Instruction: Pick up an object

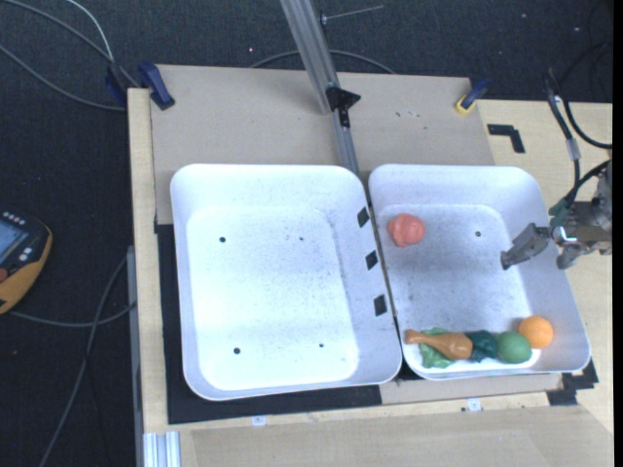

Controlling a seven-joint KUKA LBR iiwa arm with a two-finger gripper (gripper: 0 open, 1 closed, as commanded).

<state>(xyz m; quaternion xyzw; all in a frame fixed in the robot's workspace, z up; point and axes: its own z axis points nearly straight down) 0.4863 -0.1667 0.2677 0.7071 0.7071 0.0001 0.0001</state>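
Four small things lie in the right bin (545, 212), and any of them could serve as the object to pick up. A pink-red ball (408, 229) sits alone toward the far left part of that bin, close to the wall shared with the left bin (263, 188). The other three crowd the near edge: an orange ball (535, 332) at the right end, a green ball (513, 346) just beside it, and a drumstick-shaped toy (440, 340) in tan and dark green whose long axis runs left to right along the near wall. The gripper (523, 245) hangs at the bin's right side, its dark tip pointing left and a little toward the near edge; whether the jaws are spread or pressed together I cannot tell at this size, and nothing is visibly caught between them. From the jaws, the orange ball lies nearest, toward the near wall and slightly right; the pink-red ball lies well apart to the left across bare floor. In my judgement the lone pink-red ball is the cleaner target, since it has room on all sides, while the near cluster sits against the wall and touching neighbours could be nudged. The left bin holds only dark speckles. Both bins rest on the table (253, 115), with a metal rail (311, 42) slanting in from the top.
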